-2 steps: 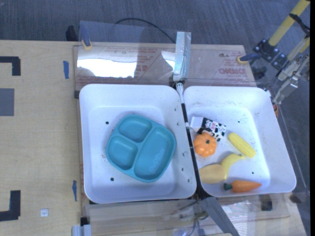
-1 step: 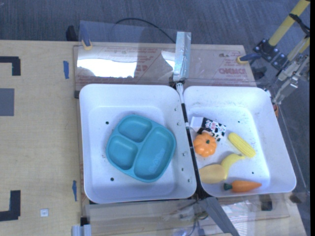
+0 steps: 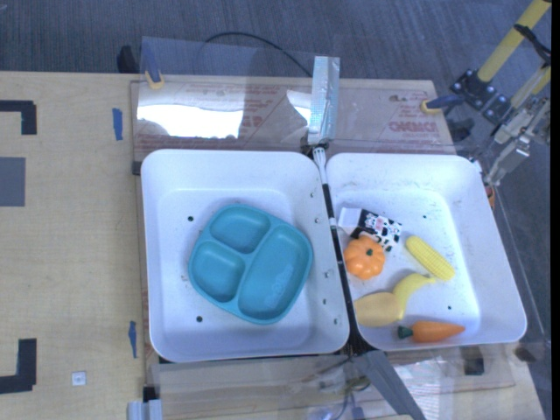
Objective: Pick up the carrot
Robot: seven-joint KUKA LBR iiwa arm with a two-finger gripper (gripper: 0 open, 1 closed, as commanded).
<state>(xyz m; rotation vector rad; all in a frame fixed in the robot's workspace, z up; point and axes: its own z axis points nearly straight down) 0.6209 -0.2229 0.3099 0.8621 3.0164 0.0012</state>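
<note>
A pale wooden desk (image 3: 70, 234) carries 2 white bins. The carrot (image 3: 430, 331) lies flat near the front edge of the right bin (image 3: 464, 191), just beside a yellow squash (image 3: 389, 303). It looks light, stiff and smooth (likely plastic); grasping across its thick middle seems safest. The gripper's state I cannot tell.

Carrot (image 3: 433, 330) hugs the right bin's (image 3: 490, 234) front wall — open above, banana (image 3: 392, 301) crowding left.

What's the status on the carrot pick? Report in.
Carrot at right bin's near edge, ungrasped. Yellow pear touching its green end. Corn farther back, clear.
</note>
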